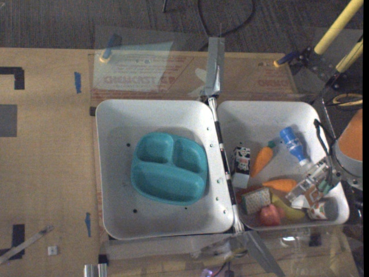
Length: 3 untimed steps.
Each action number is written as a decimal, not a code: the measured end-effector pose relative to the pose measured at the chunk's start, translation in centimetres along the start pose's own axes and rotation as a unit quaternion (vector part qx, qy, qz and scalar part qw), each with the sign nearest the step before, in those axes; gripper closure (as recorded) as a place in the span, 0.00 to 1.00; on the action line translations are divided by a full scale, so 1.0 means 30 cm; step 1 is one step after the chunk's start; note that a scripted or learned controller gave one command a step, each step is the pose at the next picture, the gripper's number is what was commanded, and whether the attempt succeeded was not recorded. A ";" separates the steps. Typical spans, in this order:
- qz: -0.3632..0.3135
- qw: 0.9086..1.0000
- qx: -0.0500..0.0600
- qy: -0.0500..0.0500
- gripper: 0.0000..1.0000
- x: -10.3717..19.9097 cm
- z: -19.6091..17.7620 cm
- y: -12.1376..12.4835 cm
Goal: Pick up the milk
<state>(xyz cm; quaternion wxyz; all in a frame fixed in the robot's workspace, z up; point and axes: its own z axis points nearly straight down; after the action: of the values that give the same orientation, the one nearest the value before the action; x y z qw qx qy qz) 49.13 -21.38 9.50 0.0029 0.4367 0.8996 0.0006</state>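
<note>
Milk: carton (241, 165), likely light, stiff, crushable; grip its flat sides.
Gripper (309, 190): jaws' state, cannot tell.

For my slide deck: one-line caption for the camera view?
End effector low in the right bin, apart from the milk carton by its left wall.

Red print runs across a clear sheet (138, 68) at upper centre of the frame, and more on the cardboard (271, 81) at upper right; both appear reversed and too blurred to be read.
</note>
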 end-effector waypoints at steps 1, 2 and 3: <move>-0.126 0.992 0.000 -0.001 0.00 0.019 -0.311 -0.026; -0.117 0.993 -0.006 -0.007 0.00 -0.038 -0.062 0.002; -0.182 0.983 -0.011 -0.016 0.00 -0.030 -0.051 0.004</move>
<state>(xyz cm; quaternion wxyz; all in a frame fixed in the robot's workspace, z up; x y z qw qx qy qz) 49.76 -22.01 11.04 0.0219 0.2654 0.9639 0.0032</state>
